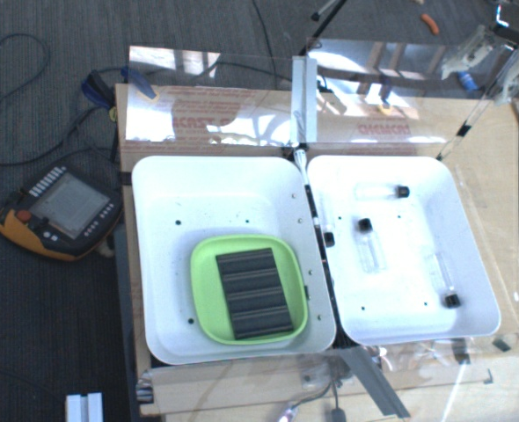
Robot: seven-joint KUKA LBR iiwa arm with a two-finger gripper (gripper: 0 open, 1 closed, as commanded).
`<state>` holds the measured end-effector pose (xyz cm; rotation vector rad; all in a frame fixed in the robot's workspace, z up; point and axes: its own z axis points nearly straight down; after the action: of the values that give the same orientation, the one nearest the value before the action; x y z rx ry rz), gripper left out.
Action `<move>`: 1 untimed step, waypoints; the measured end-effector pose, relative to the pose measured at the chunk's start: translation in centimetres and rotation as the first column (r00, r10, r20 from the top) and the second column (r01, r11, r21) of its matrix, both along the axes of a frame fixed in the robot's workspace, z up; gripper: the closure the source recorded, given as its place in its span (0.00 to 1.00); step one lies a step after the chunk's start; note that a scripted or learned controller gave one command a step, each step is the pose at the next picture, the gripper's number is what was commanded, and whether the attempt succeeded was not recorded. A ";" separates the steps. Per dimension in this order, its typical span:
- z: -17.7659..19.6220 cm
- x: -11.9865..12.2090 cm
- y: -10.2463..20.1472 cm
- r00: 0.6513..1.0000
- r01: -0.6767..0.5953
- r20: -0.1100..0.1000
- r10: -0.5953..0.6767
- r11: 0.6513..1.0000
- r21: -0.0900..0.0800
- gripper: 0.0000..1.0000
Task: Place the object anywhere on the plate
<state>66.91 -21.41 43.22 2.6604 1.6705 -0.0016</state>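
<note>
In the left bin point(154, 236), toward its near edge, the green plate point(205, 262) carries a dark ribbed block point(255, 293) lying flat at its middle. Right bin point(471, 236): three clear black-capped vials, well apart. One vial point(378, 192) lies by the far edge, one point(367, 246) mid-bin, one point(442, 281) near the right edge. I cannot tell the gripper's state. I judge the vials to be the remaining candidates. The mid-bin vial is best: close across its narrow body, lift clear of the divider, and release over the bare green rim beside the block.
</note>
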 end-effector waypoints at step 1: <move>0.2 0.0 0.4 0.991 -0.134 -0.002 0.134 0.991 -0.003 0.00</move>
<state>66.94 -21.00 43.38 2.5409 1.8446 -0.0057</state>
